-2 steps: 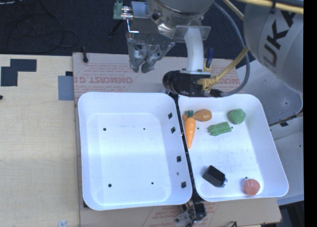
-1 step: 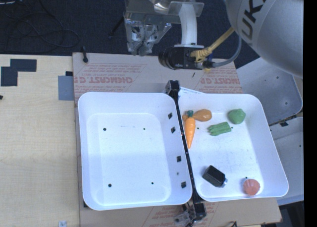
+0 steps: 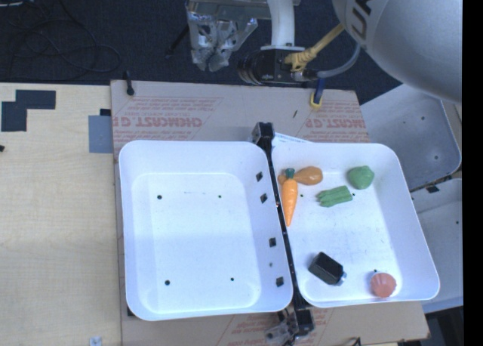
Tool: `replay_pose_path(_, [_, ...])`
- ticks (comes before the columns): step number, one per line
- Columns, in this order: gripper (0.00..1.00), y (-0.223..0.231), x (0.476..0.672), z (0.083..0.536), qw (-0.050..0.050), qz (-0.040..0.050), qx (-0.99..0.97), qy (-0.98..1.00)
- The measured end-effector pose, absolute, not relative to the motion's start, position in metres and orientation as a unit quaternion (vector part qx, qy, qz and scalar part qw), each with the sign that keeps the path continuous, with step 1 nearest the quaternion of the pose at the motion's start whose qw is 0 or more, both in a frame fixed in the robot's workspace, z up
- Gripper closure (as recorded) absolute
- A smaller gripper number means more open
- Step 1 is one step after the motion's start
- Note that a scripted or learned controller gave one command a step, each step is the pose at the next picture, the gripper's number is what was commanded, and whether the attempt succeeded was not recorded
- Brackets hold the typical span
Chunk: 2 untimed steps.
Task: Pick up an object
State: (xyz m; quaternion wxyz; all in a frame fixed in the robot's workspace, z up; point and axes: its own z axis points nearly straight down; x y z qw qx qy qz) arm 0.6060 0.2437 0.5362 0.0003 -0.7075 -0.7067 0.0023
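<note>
The right bin (image 3: 407,208) holds several small items. An orange carrot (image 3: 289,198) lies along its left wall, with a rounded orange piece (image 3: 309,176) touching its top end. A long green vegetable (image 3: 334,196) and a rounder green one (image 3: 361,177) lie further right. Near the front sit a black block (image 3: 327,268) and a pink-red ball (image 3: 383,285). My gripper (image 3: 217,41) hangs high at the back, beyond both bins and far from every item, and nothing shows in it.
The left bin (image 3: 132,186) stands beside the right one, joined by a black divider (image 3: 273,208). Both rest on a cardboard sheet (image 3: 196,114) on the wooden bench. The big grey arm (image 3: 400,12) crosses the top right corner.
</note>
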Motion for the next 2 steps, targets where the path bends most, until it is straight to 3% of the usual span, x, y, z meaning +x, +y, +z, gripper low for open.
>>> replay_pose_path(1, [1.00,0.244,0.517,0.539,0.001,0.0015,-0.705,-0.709])
replay_pose_path(2, [1.00,0.243,0.589,0.535,0.000,0.0028,-0.708,-0.706])
